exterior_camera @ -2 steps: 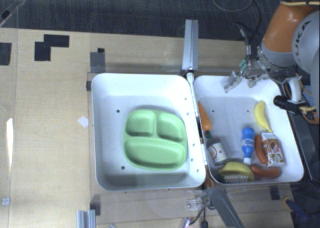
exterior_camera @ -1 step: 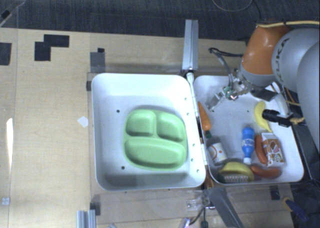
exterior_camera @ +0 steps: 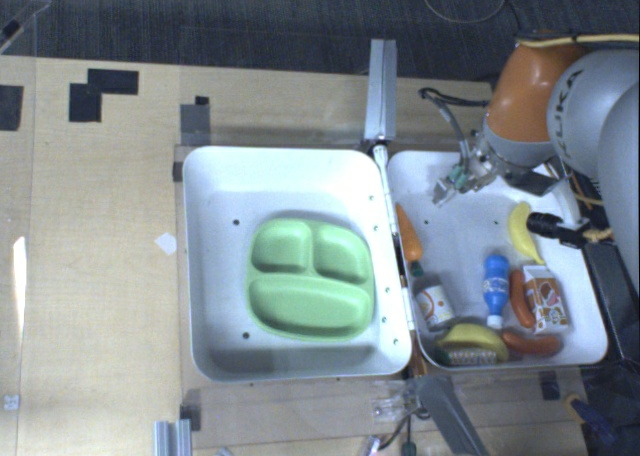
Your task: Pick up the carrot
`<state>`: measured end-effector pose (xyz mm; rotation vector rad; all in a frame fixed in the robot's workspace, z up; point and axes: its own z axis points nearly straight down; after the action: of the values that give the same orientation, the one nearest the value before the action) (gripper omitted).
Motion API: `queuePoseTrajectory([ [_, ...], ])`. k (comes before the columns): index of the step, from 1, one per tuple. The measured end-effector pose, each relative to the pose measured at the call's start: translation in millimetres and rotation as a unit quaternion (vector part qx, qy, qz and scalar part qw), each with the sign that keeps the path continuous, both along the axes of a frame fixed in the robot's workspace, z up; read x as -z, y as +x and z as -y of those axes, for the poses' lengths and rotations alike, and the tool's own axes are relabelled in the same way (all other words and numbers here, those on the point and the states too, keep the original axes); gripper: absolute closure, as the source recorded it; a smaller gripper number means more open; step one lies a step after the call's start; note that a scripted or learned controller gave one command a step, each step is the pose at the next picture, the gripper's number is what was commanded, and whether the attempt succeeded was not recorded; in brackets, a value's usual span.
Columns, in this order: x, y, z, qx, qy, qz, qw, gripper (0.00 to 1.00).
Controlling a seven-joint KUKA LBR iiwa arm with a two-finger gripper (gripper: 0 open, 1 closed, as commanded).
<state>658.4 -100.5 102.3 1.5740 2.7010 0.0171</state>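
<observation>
The orange carrot (exterior_camera: 407,234) lies against the left wall of the right bin (exterior_camera: 596,344), with its length pointing toward the back. My gripper (exterior_camera: 452,185) hangs over the back part of that bin, up and to the right of the carrot and apart from it. Nothing shows in the gripper. The grey arm with its orange band (exterior_camera: 525,94) comes in from the upper right.
The right bin also holds a yellow banana (exterior_camera: 520,229), a blue bottle (exterior_camera: 496,289), a red and white carton (exterior_camera: 546,304), sausages (exterior_camera: 531,345), a small can (exterior_camera: 433,303) and a second banana (exterior_camera: 470,336). The left bin (exterior_camera: 210,264) holds a green divided plate (exterior_camera: 308,277).
</observation>
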Motion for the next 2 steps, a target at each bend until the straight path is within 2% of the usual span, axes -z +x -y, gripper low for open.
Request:
queuePoseTrajectory([
  [1, 11.2, -111.2, -5.5, 0.129, 0.0010, -0.002, 0.9916, 1.00],
  [2, -32.0, -118.1, 9.7, 0.135, 0.0005, -0.006, 0.9908, 1.00],
])
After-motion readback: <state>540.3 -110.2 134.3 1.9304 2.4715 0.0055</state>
